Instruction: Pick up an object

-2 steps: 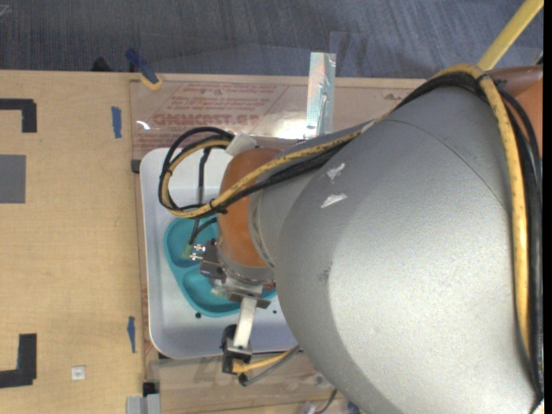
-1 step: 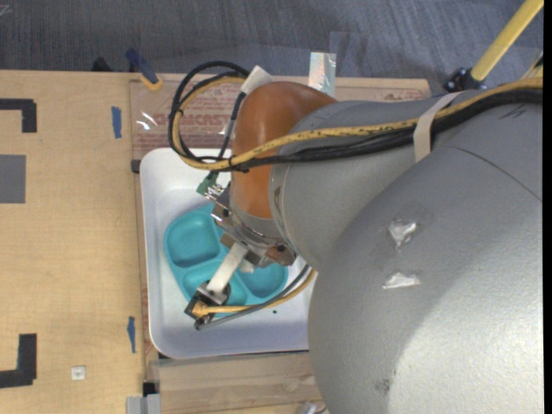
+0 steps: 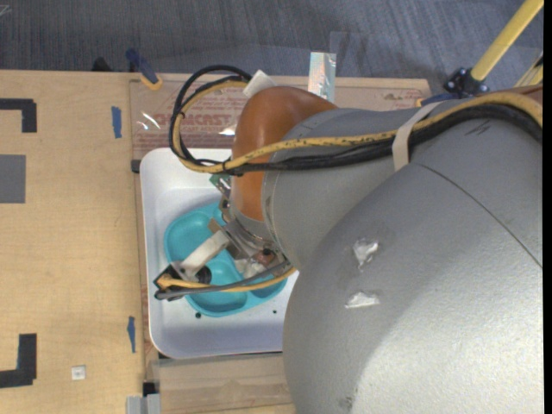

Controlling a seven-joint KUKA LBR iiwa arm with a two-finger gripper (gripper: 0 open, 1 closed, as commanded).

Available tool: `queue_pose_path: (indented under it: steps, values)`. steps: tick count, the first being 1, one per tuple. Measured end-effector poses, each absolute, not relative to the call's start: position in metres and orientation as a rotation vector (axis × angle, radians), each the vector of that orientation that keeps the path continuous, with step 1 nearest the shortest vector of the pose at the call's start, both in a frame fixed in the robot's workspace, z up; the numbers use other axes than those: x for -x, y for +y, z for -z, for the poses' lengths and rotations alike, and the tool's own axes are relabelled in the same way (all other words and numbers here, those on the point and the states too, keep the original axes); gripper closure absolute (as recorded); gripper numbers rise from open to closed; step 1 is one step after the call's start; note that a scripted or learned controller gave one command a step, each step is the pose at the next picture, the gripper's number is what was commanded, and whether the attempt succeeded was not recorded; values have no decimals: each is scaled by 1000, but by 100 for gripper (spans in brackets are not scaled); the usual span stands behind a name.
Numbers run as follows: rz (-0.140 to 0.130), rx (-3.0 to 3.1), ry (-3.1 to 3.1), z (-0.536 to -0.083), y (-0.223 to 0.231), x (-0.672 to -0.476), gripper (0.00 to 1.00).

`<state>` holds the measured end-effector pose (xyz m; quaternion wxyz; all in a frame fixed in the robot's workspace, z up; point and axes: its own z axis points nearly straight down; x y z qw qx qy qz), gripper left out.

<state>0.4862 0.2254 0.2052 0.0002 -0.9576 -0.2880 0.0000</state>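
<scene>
Gripper point(image 3: 244, 257) is lowered into the white bin point(image 3: 153, 231), directly over a turquoise dish point(image 3: 191, 231). It sits close against or on the dish; contact cannot be confirmed. The wrist and cabling mask its working end, so whether it is open or closed cannot be told, and nothing can be seen held in it.

Left to right:

1. Wooden board point(image 3: 69, 231), bench surface, far left. Two black corner marks point(image 3: 21, 115) are counted, one upper and one lower. One grey square point(image 3: 10, 179) lies between them at the edge.
2. Blue tape strips point(image 3: 116, 121): two counted along the board's right side, one near the top and one near the bottom.
3. White bin: one counted, just right of the board. Its right side is covered by the arm.
4. Turquoise dish: one counted, lying in the middle of the bin floor, partly under the gripper. Its lower rim shows toward the bin's near wall. Whether it is one piece or two nested pieces cannot be told.
5. Arm point(image 3: 431, 274): one, grey with an orange band point(image 3: 272, 128), covering the right half of the view.
</scene>
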Motion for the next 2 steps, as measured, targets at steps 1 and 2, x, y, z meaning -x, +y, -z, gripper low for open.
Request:
queue_pose_path:
  steps: [1, 2]
  values:
    - [6, 3098, -493, -102, 226, -489, 100]
    - [8, 3122, -318, -194, 223, -480, 100]
